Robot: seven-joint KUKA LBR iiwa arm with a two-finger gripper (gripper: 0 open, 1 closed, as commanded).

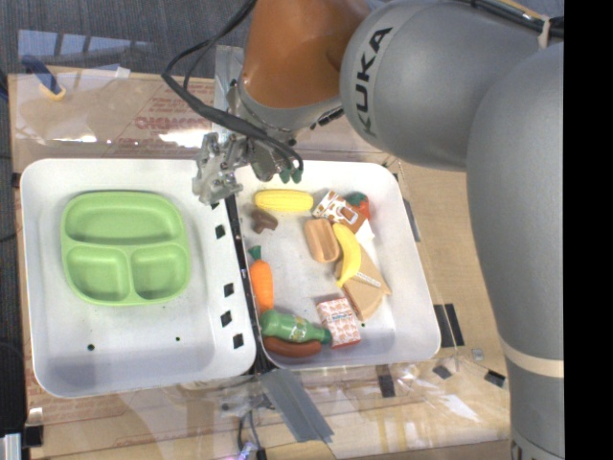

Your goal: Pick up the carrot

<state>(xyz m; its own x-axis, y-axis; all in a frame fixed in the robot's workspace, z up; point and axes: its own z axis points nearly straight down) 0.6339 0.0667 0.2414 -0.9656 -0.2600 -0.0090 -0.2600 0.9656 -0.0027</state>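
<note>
The grey arm is hanging its two-finger gripper (251, 168) over the far end of the divider between the two shallow white bins, and I cannot tell whether it is open or closed. Nothing is visibly in its grasp. The small orange plastic carrot with a green top (261, 284) is lying in the right bin (414, 295), against that bin's left wall, well apart from the gripper, so the pick looks not yet begun: reaching, closing and lifting all remain.

Counting: one carrot, one yellow corn cob (283, 201), one yellow banana (349, 255), one green bottle (292, 328), and one light-green three-compartment plate (125, 247) in the left bin (38, 257).
</note>
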